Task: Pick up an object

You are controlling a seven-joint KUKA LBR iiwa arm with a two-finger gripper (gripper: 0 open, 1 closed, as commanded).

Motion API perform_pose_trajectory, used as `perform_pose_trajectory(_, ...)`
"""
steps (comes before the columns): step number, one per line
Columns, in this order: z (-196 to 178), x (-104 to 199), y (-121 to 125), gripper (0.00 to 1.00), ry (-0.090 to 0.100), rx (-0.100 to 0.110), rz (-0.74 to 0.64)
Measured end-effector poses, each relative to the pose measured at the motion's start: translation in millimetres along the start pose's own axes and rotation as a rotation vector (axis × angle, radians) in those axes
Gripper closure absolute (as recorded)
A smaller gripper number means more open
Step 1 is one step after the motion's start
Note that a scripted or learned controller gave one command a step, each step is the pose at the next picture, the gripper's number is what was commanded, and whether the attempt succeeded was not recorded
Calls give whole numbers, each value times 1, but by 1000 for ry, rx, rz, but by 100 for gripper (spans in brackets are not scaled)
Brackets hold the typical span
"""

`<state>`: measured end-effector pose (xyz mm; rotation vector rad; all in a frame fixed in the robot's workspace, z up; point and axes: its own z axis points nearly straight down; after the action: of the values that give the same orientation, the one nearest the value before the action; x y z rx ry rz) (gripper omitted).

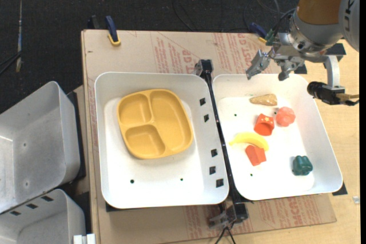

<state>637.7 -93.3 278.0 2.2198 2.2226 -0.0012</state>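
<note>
In the camera view the gripper point(269, 67) hangs with its 2 fingers spread wide and nothing between them, above the far edge of the right bin point(326, 140), the tan piece point(263, 100) just below them, so I judge the pick not yet begun.

Single fixed camera, mounted above the bench point(154, 46), looks down at a slant, covering both white bins from moderate height.
</note>
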Motion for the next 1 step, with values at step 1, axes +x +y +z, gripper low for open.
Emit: perform_pose_trajectory(1, 44, -4, 0, 0, 0, 3, 3)
